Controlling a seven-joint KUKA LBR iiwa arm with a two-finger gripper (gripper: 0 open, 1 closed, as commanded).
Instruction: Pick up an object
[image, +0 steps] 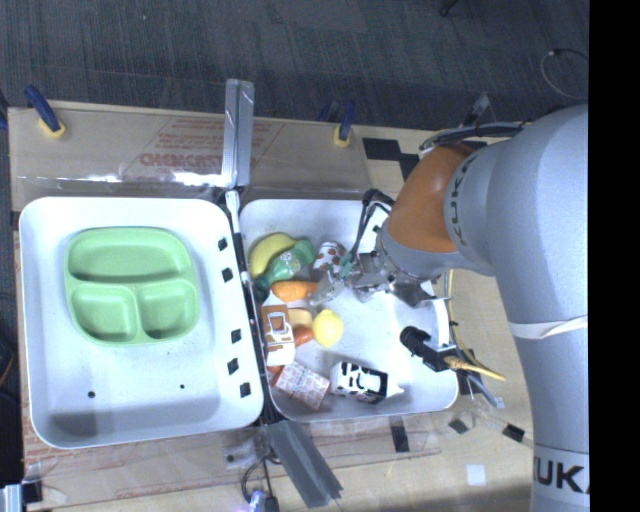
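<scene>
The claw (345, 272) hangs low in the right bin (425, 395), apparently just right of the orange toy carrot (294, 291), whose long axis runs left-right; whether it grips I cannot tell

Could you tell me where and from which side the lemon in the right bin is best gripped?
Grip the lemon across its rounded middle, coming straight down from above. Its right side faces bare bin floor, while a packet crowds its left, so the fingers probably fit best above and below it.
</scene>
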